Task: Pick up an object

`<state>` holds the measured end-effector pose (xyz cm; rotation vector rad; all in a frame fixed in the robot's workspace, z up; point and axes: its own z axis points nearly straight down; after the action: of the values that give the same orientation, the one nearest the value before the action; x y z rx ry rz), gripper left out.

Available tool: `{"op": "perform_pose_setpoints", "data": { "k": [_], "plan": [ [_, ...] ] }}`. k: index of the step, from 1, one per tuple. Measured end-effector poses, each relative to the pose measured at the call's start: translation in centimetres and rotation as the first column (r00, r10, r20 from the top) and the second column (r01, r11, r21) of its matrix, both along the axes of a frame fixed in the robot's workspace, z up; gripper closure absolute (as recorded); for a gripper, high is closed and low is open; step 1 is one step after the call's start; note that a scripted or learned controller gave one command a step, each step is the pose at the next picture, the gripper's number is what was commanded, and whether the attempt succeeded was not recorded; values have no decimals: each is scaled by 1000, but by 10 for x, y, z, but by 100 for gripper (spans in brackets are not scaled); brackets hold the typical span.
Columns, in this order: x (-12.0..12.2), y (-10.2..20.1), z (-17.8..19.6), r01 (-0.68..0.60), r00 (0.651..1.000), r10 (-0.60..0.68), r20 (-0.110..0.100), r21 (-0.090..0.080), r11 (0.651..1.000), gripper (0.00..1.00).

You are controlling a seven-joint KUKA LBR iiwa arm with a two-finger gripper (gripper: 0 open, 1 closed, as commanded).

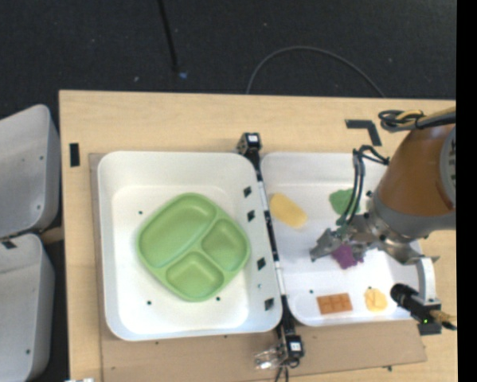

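Observation:
My gripper (pixel 339 245) hangs low over the middle of the right bin (pixel 302 173), below the orange wrist band. A small purple object (pixel 346 256) lies right under its tip, touching or nearly touching it. A pale yellow oval piece (pixel 287 210) rests near the bin's left wall. A green object (pixel 342 200) sits partly hidden behind the arm's cables. An orange-brown rectangular block (pixel 334 302) and a small yellow piece (pixel 375 299) lie along the near edge.
The left bin (pixel 115 293) holds a green three-compartment tray (pixel 193 246). A divider with black clips (pixel 263 237) runs between the bins. Black cables (pixel 389 120) lie on the bench behind the arm. Grey chairs (pixel 15 173) stand at the left.

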<state>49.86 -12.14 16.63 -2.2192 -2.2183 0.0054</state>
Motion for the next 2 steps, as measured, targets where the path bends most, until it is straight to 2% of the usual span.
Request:
{"op": "perform_pose_setpoints", "data": {
  "k": [1, 2],
  "plan": [
    [9, 2, -57, 1, 1000, -1, -1, 0, 1000, 0],
    [10, 1, -44, 9, 1000, -9, 4, 0, 1000, 100]
  ]
}}
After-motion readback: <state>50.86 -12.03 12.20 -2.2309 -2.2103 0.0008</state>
